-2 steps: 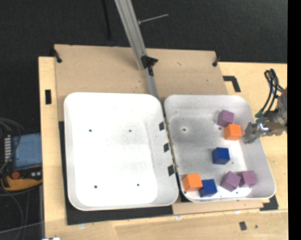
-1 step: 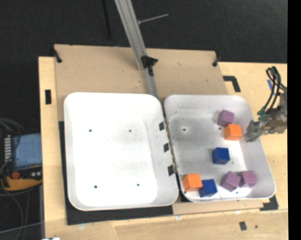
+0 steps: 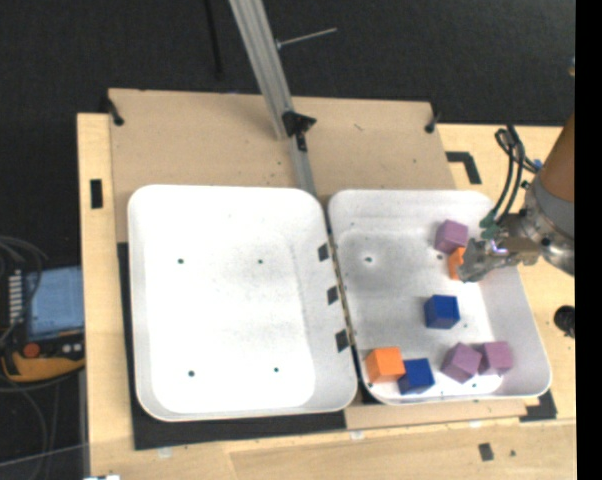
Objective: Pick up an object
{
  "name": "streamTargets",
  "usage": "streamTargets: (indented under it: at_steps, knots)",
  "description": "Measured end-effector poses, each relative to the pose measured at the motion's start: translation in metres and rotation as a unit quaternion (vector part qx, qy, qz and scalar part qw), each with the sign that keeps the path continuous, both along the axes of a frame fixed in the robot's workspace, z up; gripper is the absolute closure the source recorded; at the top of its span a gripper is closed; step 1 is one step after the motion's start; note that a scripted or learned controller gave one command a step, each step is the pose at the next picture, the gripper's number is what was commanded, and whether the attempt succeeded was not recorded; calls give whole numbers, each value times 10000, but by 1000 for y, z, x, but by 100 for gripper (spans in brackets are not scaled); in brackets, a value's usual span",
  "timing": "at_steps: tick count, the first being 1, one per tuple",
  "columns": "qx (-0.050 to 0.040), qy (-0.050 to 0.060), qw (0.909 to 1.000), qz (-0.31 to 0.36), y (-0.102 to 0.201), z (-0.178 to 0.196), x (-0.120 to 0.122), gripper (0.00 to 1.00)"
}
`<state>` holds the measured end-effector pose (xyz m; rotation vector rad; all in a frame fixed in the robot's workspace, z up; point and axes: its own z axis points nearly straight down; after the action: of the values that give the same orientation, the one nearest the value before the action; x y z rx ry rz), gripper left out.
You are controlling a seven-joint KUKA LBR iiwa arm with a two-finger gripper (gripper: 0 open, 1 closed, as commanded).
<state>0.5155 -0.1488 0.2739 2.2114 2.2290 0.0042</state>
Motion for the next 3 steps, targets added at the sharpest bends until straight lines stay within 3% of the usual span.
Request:
streamTargets:
  at_steps: [3]
  knots:
    - [-2, 15, 10000, -11, 143, -38, 0, 100]
